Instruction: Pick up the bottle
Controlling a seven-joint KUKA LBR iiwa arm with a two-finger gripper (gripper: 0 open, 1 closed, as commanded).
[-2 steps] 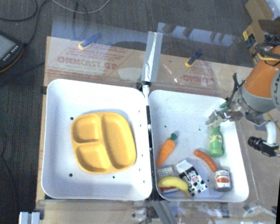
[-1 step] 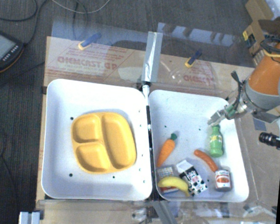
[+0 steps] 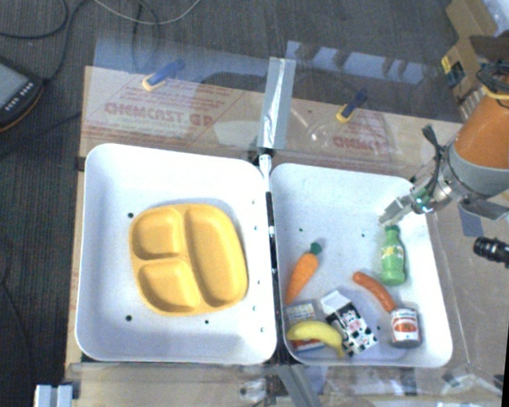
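The bottle (image 3: 393, 258) is small and green with a yellowish cap. It lies in the right bin (image 3: 345, 199) near that bin's right wall, cap pointing to the far side. My gripper (image 3: 408, 205) hangs at the end of the grey arm with its orange band, just beyond the bottle's cap end and slightly to its right. The bottle lies free in the bin, apart from the gripper.
In the right bin, an orange sausage (image 3: 374, 290) and a small can (image 3: 404, 325) lie close in front of the bottle. A carrot (image 3: 302, 271), a banana (image 3: 316, 333) and a black-and-white carton (image 3: 350, 324) lie further left. A yellow divided plate (image 3: 190, 259) sits in the left bin (image 3: 113, 174).
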